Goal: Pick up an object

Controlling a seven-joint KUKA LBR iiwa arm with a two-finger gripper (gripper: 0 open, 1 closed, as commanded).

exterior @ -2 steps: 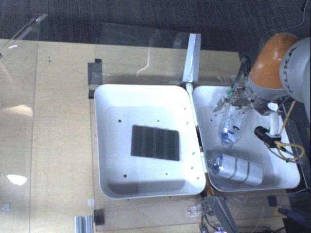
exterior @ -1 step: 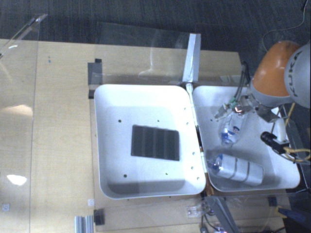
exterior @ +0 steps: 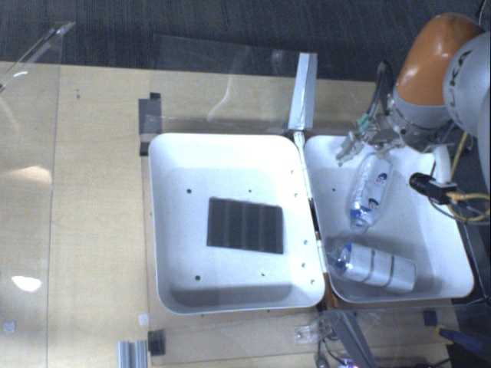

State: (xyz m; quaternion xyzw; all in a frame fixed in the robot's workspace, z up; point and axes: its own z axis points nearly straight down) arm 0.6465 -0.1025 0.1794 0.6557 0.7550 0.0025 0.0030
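Observation:
A clear plastic bottle (exterior: 368, 192) with a blue cap sits in the right bin (exterior: 445, 240), lying lengthwise with its cap end toward the front. Its far end reaches right up under my gripper (exterior: 369, 142), which hangs over the bin's back left part below the orange-banded wrist (exterior: 433, 48). Whether the bottle rests on the bin floor or is lifted is unclear. A silver can (exterior: 374, 267) with a blue end lies on its side along the right bin's front wall.
The left bin (exterior: 176, 167) holds a dark ribbed rectangular pad (exterior: 245, 225) at its middle. A metal post (exterior: 302, 90) stands behind the divide between the bins. A black cable (exterior: 433, 186) hangs off the arm over the right bin's right side.

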